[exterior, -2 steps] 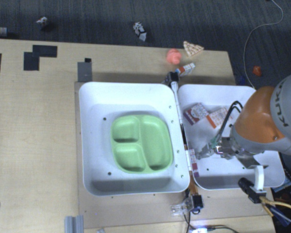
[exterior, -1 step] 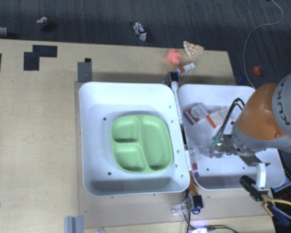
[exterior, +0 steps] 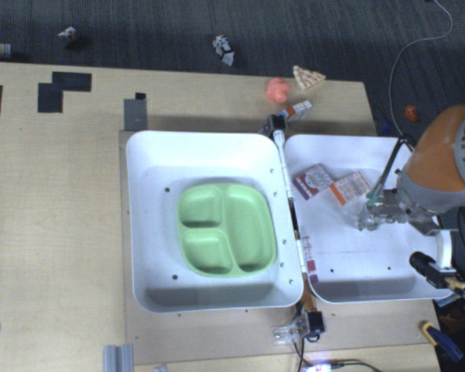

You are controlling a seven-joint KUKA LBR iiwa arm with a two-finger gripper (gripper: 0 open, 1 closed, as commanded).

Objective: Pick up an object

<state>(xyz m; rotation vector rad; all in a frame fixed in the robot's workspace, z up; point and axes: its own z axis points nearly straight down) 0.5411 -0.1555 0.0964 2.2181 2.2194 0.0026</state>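
Note:
Two small packets lie in the right bin (exterior: pixel 349 273): a red and white packet (exterior: pixel 313 181) near its left wall and an orange and white packet (exterior: pixel 350 187) just right of it. My gripper (exterior: pixel 370 212) hangs low over the bin floor, a little to the right of and nearer than the orange packet. Nothing shows between gripper and floor. The grey arm with its orange band (exterior: pixel 443 160) comes in from the right. The left bin (exterior: pixel 147 231) holds a green divided plate (exterior: pixel 225 227).
On the bench behind the bins lie a pink ball (exterior: pixel 277 90), a tan wedge-shaped thing (exterior: pixel 308 77) and a small tube (exterior: pixel 298 110). Black patches (exterior: pixel 62 90) mark the bench at far left. A grey block (exterior: pixel 135 113) stands by the left bin's far corner.

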